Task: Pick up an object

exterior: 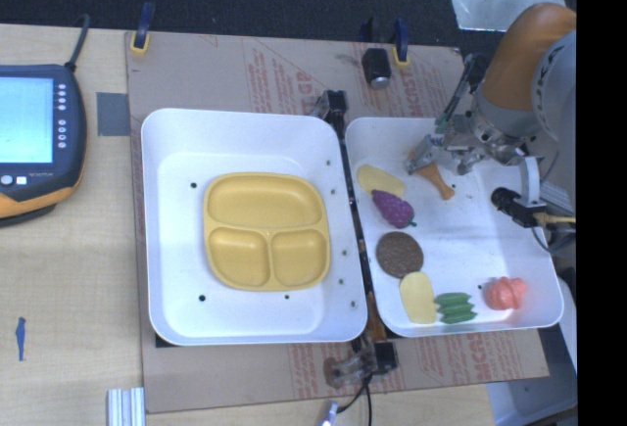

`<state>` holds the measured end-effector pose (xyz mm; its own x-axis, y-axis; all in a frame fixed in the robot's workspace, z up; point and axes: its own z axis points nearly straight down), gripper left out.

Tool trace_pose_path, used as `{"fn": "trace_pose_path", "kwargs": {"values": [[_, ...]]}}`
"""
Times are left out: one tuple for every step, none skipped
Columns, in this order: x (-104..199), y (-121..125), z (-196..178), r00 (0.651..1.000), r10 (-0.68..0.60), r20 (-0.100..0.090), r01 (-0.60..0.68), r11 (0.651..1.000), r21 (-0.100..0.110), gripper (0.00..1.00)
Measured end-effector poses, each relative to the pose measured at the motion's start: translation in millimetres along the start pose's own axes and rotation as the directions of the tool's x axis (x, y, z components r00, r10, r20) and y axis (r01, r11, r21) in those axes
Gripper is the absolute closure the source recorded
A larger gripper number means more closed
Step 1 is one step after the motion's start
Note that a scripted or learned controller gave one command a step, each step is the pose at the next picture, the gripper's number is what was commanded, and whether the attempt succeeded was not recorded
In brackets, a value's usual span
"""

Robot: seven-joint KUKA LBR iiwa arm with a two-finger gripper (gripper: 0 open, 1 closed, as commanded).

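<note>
Reaching in from the right, grey arm with orange band (524,47), jaws (446,148) low over the upper part of the right bin (549,311). Jaw state: cannot tell, fingers too small and cluttered against the wrist hardware to read as apart or together. Nothing seen clamped between them.

Lying directly at the jaws: orange carrot-like piece (436,180), tilted, its upper end touching or just under the fingertips, lower end pointing toward the bin floor centre. Contact or mere overlap: cannot tell.

Left of the jaws, near the bin's left wall: pale yellow piece (378,179), with purple grape bunch (394,210) just below and touching it. Further down, well apart from the jaws: brown round patty (400,254), then a pale yellow oblong (416,298) just beneath it. Beside the oblong, to its right: green pod-like piece (454,307). At the lower right corner of the same bin: pink-orange lump (506,293), apart from the rest.

Left bin (167,218): yellow divided tray (265,229) sitting flat at the centre, one long compartment above two smaller ones.

Both bins resting side by side on a cardboard sheet (245,62) over the bench (59,316). At the bench's left edge: handheld control pendant (34,135), screen up, well apart from both bins. Blue clamps (143,25) holding the sheet's far edge.
</note>
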<state>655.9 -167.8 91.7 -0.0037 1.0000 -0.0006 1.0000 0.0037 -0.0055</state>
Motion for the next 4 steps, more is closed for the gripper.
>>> {"fn": "trace_pose_path", "kwargs": {"values": [[5.7, 0.1, -0.4, 1.000, -0.001, -0.001, 0.001, 1.000, 0.001, 0.00], [4.6, -0.1, -10.8, 1.000, -0.002, 0.000, 0.002, 1.000, 0.003, 1.00], [37.1, 0.6, -75.0, 1.000, 0.000, -0.001, 0.000, 1.000, -0.004, 1.00], [100.9, -44.3, -100.2, 1.000, -0.002, 0.000, 0.002, 1.000, -0.002, 1.00]]}}
